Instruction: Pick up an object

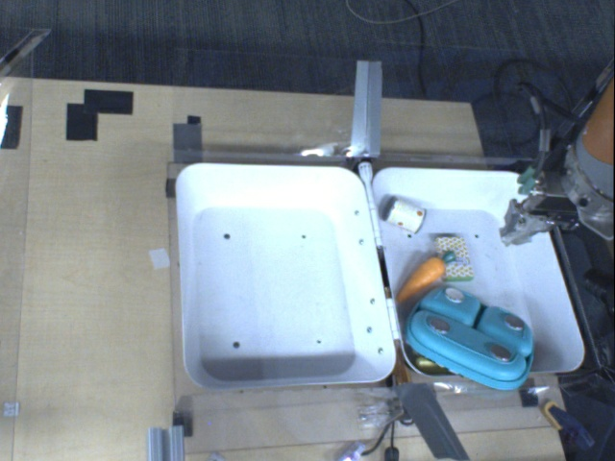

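Note:
The right bin (548,296) holds a large blue plastic piece (471,335) with round grey studs, lying at the front. An orange carrot (423,279) lies just behind the blue piece, touching a small patterned pad (455,254). A small white cylinder (405,215) rests near the back left corner. My gripper (520,227) hangs at the bin's right side, above its floor, apart from all objects. Nothing shows between its fingers.
The left bin (274,272) sits beside the right one, with a metal post (367,113) rising behind the shared wall. Cables run along the floor at the back. Black tape marks lie on the bench at the far left.

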`<state>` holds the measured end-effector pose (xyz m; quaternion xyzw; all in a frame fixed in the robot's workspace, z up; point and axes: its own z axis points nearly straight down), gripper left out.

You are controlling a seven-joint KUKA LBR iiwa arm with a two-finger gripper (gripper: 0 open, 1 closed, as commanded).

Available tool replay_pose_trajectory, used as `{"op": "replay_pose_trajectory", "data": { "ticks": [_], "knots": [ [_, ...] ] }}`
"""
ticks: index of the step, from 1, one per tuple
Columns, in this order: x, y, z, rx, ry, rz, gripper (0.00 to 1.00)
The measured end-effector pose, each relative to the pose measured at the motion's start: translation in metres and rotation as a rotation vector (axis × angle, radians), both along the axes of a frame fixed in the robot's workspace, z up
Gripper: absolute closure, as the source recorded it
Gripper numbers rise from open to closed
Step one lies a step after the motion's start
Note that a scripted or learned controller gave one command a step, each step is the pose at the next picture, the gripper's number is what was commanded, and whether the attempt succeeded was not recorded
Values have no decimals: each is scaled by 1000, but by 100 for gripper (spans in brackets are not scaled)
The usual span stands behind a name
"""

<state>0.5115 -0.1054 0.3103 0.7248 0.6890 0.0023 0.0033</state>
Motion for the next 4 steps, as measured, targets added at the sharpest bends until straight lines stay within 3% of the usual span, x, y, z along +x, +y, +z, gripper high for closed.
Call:
{"op": "replay_pose_trajectory", "data": {
  "ticks": [1, 2, 3, 4],
  "knots": [
    [26, -57, -22, -1, 3, 102, 100],
    [87, -16, -59, -1, 3, 250, 100],
    [93, -70, -36, -3, 1, 260, 100],
    [88, -100, -56, -4, 2, 424, 100]
  ]
}}
